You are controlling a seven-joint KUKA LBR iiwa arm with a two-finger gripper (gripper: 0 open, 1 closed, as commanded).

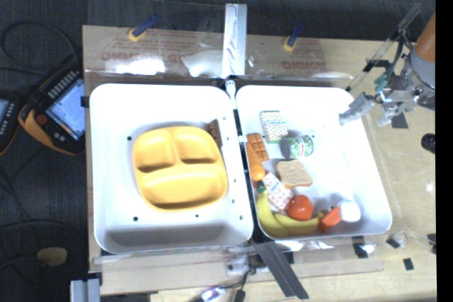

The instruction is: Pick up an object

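The objects available for picking are lying in the right-hand shallow white bin, clustered along its left wall and lower edge. A yellow banana is curving along the lower left corner of this bin, with a round red tomato resting just above its middle. A slice of tan toy bread is sitting above the tomato, and a small green-and-white can is lying on its side just above the bread. A pale checked packet is lying toward the upper left of the bin, with a brown waffle-like bar below it beside the dividing wall. A white egg-shaped item is resting at the lower right, touching a small orange-red piece.

The left-hand shallow white bin is holding a yellow plastic compartment tray, lying flat near its centre.

The grey two-finger gripper is hanging over the upper right corner of the right-hand bin, well apart from the clustered objects; nothing is showing between the fingers, and whether they are released or clenched cannot be told. The arm's orange band is showing at the right edge of the frame.

The wooden table is carrying both bins. A black-and-orange handheld pendant is lying on the dark floor at the left of the frame.
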